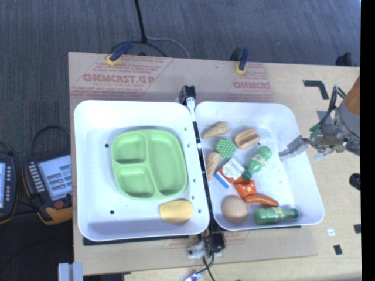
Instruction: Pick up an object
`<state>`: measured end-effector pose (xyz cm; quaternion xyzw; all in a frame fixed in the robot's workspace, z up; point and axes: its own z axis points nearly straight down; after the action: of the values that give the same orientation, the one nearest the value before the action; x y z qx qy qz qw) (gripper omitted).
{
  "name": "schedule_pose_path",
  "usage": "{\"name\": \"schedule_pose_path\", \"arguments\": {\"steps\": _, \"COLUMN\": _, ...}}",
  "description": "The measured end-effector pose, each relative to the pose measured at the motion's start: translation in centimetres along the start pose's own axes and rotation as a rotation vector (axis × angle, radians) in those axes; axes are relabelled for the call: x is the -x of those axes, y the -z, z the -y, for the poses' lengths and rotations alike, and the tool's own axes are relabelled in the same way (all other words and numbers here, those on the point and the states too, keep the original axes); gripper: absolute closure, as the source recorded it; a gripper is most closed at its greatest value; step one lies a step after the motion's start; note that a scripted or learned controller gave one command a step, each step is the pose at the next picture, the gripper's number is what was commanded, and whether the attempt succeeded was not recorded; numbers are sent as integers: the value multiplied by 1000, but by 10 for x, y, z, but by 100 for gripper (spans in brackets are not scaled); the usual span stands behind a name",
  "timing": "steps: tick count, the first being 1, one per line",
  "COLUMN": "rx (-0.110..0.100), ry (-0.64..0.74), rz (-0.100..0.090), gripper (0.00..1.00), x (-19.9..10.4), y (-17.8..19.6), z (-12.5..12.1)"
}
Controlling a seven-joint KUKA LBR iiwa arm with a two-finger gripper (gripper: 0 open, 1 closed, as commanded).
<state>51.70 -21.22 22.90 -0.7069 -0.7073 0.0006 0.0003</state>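
Note:
The right bin [293, 122] holds several toy foods: a tan roll [215, 130], a hot dog bun [246, 137], a green square piece [225, 148], a bread stick [212, 165], an upright green bottle [258, 161], a white carton [231, 171], a red piece [246, 187], an orange-red chili [262, 200], a brown ball [234, 208] and a green bottle lying flat [275, 215]. My gripper [306, 152] hangs over the bin's right side, open, with nothing between its fingers. One finger [291, 149] points toward the upright bottle, apart from it.
The left bin [82, 157] bears a green divided plate [147, 163] and a yellow lump [176, 211] at its front right. A black divider clip [188, 93] sits between the bins. Clamps [241, 60] hold the board's far edge.

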Motion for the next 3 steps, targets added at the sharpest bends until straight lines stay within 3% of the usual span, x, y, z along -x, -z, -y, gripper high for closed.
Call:
{"name": "schedule_pose_path", "arguments": {"steps": 1, "rx": 2, "ry": 160, "rz": 1, "gripper": 0, "x": -32, "y": -135, "z": -47}}
{"name": "schedule_pose_path", "arguments": {"steps": 2, "rx": 11, "ry": -13, "rz": 3, "gripper": 0, "x": -91, "y": -141, "z": -128}}
{"name": "schedule_pose_path", "arguments": {"steps": 3, "rx": 10, "ry": 75, "rz": 3, "gripper": 0, "x": -15, "y": -140, "z": -62}}
